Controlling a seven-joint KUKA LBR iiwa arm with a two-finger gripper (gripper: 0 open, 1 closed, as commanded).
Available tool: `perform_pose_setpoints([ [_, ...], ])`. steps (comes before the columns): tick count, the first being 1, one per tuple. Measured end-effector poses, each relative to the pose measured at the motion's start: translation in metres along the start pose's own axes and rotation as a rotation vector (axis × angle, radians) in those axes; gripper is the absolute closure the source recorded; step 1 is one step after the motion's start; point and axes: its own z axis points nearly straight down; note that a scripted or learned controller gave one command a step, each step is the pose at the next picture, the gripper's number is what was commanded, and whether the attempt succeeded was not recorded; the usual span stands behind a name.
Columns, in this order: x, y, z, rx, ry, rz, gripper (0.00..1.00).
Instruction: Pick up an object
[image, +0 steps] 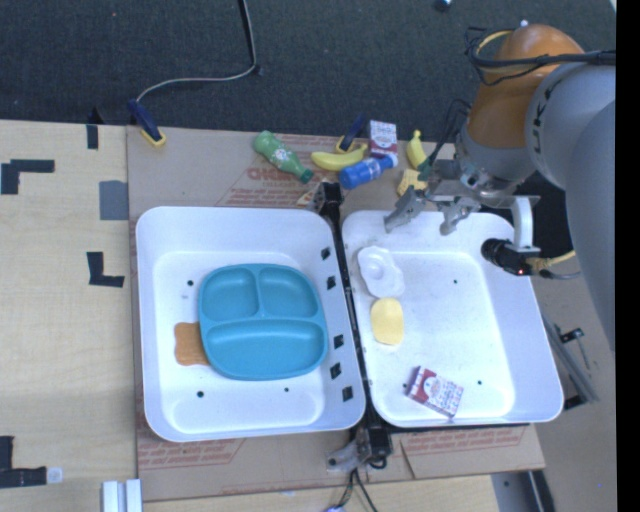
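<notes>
Camera view: the pincer is seen at the far rim of the right bin, its two fingers spread apart with nothing between them. The grey arm with the orange band is seen reaching in from the right.

Just below the pincer, inside the right bin, a clear plastic cup-like item is found near the left wall, and a yellow rounded object lies just beside it, nearer the camera. A small red-and-white packet lies well apart, toward the bin's near edge.

In the left bin, a blue divided plate is placed centrally, with an orange piece partly tucked under its left edge.

Behind the bins, on the surface, a green bottle, a banana, a blue bottle and a small box are clustered.
</notes>
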Motion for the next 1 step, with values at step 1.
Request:
perform_pose_setpoints([
  [1,-0.0030,-0.0366,0.0955,0.002,0.000,0.001,0.00],
])
